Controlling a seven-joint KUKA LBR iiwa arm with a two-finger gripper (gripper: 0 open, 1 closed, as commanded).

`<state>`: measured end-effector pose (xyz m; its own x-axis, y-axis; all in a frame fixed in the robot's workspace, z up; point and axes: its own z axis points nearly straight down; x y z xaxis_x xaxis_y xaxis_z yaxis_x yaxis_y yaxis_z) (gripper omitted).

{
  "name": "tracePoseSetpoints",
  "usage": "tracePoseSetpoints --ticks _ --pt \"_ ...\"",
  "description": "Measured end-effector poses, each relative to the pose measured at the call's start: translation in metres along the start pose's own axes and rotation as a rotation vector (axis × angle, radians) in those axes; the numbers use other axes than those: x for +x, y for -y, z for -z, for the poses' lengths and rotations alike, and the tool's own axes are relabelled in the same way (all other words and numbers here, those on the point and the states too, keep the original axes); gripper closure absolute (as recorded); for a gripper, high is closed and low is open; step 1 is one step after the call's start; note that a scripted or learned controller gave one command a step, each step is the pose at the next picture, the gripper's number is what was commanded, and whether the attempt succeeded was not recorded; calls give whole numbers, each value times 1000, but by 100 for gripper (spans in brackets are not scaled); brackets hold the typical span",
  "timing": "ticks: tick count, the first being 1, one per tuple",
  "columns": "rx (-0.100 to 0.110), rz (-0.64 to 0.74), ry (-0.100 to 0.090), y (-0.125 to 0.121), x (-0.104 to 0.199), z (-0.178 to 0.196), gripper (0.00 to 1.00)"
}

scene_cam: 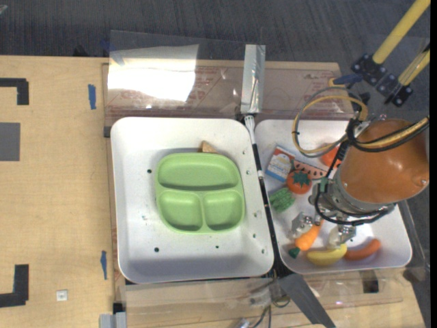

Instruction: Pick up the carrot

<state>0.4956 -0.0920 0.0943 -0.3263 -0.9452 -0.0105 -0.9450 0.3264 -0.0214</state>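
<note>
From the overhead camera, the small orange plastic carrot [306, 238] lay in the right white bin [401, 251], just above the yellow banana [326, 254]. The grey metal two-finger gripper [319, 227] hovered over it, fingers apart, one either side; judged unlifted, closing and raising remained. One carrot, one banana, one green divided tray [200, 191], two bins.

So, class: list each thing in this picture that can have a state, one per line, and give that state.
Carrot: lying in the right bin, beside the banana.
Gripper: low over the right bin, just by the carrot.
Green plate: flat in the left bin, right way up.
Tomato: resting in the right bin.
</note>
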Motion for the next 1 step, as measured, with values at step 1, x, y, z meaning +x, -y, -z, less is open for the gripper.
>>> tracePoseSetpoints --ticks 1 --pt "5 -3 5 1 -2 9 100"
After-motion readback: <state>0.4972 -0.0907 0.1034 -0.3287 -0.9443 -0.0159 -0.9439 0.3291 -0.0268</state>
